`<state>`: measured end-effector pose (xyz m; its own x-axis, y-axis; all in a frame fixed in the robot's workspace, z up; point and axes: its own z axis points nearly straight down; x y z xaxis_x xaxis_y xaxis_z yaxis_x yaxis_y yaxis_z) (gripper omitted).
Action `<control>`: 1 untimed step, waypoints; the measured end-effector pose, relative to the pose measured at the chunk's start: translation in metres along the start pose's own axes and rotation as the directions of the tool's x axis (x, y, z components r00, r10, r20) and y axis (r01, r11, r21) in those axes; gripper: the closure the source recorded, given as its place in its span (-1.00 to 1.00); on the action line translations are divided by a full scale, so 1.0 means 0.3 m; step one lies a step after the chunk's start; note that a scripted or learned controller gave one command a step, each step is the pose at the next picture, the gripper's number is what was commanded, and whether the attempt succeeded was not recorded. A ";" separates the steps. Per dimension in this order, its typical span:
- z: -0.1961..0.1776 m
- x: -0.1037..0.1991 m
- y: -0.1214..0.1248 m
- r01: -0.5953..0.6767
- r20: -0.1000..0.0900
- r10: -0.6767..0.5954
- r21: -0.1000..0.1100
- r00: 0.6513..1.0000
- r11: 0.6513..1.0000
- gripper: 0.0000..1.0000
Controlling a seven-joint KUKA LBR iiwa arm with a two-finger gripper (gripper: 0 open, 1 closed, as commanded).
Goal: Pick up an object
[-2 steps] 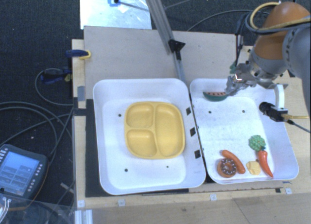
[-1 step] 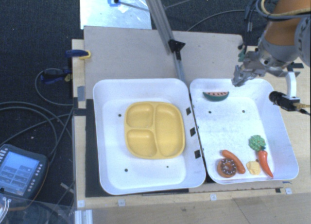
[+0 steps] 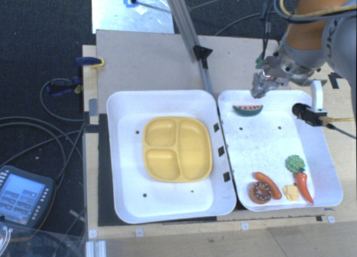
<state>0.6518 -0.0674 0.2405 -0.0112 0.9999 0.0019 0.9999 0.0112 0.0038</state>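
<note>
A glossy crescent watermelon slice lies at the right bin's far edge, just below the gripper; whether the gripper's metal tips are parted, I cannot tell.

Right bin middle lies open; toys crowd its near edge

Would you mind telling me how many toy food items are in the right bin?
6. The watermelon slice lies at the far edge under the gripper; the hot dog, donut, yellow piece, carrot and broccoli cluster at the near right corner.
</note>
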 end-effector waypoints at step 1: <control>0.035 0.200 0.013 0.000 -0.001 0.000 0.002 1.000 1.000 1.00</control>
<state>0.6551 -0.0073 0.2302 -0.0116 0.9999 0.0025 0.9999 0.0116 0.0014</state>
